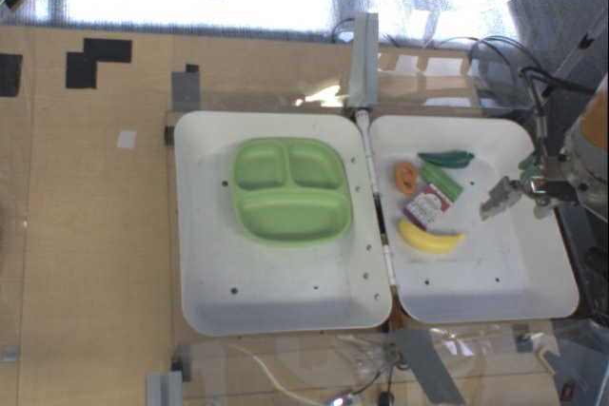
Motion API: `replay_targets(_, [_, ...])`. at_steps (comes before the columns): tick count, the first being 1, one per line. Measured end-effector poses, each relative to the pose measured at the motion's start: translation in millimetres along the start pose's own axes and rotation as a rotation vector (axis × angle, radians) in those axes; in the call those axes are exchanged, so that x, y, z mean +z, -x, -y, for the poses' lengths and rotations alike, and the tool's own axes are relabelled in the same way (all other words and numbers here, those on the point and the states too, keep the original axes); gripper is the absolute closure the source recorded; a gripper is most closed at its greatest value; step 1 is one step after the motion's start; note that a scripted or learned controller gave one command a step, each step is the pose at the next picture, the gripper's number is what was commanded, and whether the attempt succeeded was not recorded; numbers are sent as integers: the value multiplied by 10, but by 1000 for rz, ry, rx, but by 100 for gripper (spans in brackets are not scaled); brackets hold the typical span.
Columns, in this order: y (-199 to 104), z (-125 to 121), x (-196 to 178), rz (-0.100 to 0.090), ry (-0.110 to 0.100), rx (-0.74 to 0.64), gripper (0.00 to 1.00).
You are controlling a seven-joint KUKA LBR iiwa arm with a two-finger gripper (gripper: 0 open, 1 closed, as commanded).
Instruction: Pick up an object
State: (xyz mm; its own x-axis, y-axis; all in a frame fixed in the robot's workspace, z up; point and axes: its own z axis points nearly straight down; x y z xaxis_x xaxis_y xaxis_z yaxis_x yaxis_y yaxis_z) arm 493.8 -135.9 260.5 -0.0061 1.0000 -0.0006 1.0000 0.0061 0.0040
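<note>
In the right bin (495, 285) lie a yellow banana (430, 240), a small maroon box (427, 204), an orange round piece (406, 174), a light green piece (442, 179) and a dark green pepper-like piece (445, 159). They are clustered in the bin's left half. My gripper (514, 185) hangs over the bin's right side, a short way right of the cluster and apart from it. It is open, with nothing between its fingers.
The left bin (205, 290) holds a green divided plate (290, 190). A raised divider (373, 204) runs between the two bins. Cables and the arm's base crowd the right edge beyond the right bin.
</note>
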Motion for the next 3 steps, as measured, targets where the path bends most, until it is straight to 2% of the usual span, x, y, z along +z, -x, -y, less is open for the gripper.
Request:
replay_targets(1, [-506,-179,1356,-1,-2,-155,0])
replay_targets(2, [-289,-194,1689,-1,12,-156,0])
replay_targets(3, [-316,-220,1572,-4,17,-158,100])
